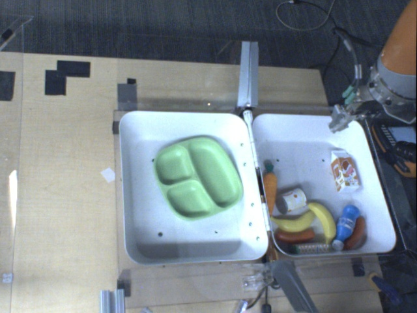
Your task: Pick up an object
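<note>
1. Two shallow white bins sit side by side on a pale wooden bench, seen from above at a slant. A metal rail runs back from the seam where they meet.
2. The left bin holds a green divided plate near its middle, with bare white floor all around it, widest along the near wall.
3. The right bin is bare across its far half. Its objects crowd the near edge: an orange carrot against the left wall, a small can beside it, a yellow banana curving in front, a brown sausage against the near wall, a blue-capped bottle and a dark red object in the near right corner.
4. A small snack packet lies apart from the pile, close to the right wall.
5. The gripper hangs over the far right corner of the right bin, nothing between its fingers; how far apart they are, I cannot tell.
6. Beyond the bench is dark carpet with a looped cable.
</note>
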You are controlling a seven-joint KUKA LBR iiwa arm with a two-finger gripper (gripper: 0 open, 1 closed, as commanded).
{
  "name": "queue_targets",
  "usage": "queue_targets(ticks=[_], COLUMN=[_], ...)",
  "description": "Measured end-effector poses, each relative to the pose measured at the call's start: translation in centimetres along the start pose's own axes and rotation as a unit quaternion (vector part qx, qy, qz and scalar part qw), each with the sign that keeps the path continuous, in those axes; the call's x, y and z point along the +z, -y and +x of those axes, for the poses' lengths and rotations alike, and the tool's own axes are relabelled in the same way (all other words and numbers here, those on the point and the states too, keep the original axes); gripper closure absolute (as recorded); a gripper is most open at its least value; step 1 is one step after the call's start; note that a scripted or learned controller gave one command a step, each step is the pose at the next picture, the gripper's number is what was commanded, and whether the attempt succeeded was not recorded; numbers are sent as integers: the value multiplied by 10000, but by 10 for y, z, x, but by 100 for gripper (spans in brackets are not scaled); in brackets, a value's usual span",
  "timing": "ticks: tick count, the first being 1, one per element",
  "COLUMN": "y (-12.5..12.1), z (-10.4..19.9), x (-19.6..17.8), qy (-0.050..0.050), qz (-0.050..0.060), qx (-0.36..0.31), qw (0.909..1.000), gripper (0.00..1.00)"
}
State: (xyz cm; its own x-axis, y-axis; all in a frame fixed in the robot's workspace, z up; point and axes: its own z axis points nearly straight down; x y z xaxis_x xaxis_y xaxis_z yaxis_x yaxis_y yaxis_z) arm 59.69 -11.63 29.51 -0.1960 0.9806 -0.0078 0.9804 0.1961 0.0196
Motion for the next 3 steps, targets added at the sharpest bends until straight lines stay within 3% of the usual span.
queue_targets(ticks=[3], y=[-7], z=[2], x=[-35], qy=[39], qz=[-98], qx=[-98], qw=[9999], gripper=[100])
